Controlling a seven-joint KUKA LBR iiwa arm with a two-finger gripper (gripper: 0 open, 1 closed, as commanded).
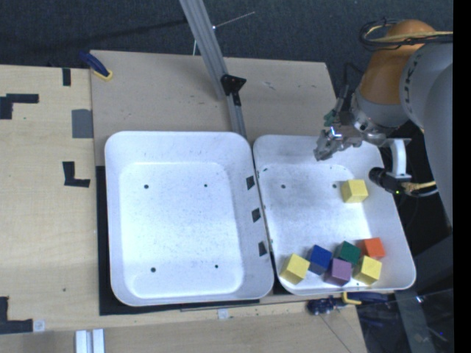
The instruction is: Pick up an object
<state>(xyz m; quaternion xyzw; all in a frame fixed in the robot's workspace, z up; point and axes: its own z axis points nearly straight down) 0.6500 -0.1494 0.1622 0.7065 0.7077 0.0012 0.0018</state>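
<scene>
Camera view: my pincer (326, 147) hangs over the far end of the right bin (294, 153), near its back rim, with nothing visibly between the tips; whether it's spread or clenched I can't tell at this angle. Using the right bin as reference: the lone yellow cube (354, 190) sits mid-bin toward the arm-side wall, apart from everything else, and it's the nearest candidate. The rest are packed along the near rim: a yellow cube (296, 268) at the divider end, then blue cube (320, 258), purple cube (341, 270), green cube (348, 253), orange cube (373, 247) and another yellow one (369, 270) at the arm-side end. Risks as I judge them: descending from here lands on bare floor, since nothing lies under me. Going for the lone cube, a slight offset could clip an edge and push it against the wall instead of straddling it. Going for the cluster, the cubes touch or nearly touch, so a tip likely comes down on a neighbour or wedges between two. Pose: arm enters from the bin's arm side, orange band (383, 76) above the wrist, wrist angled down and toward the divider, tool pointing at the bin floor.
</scene>
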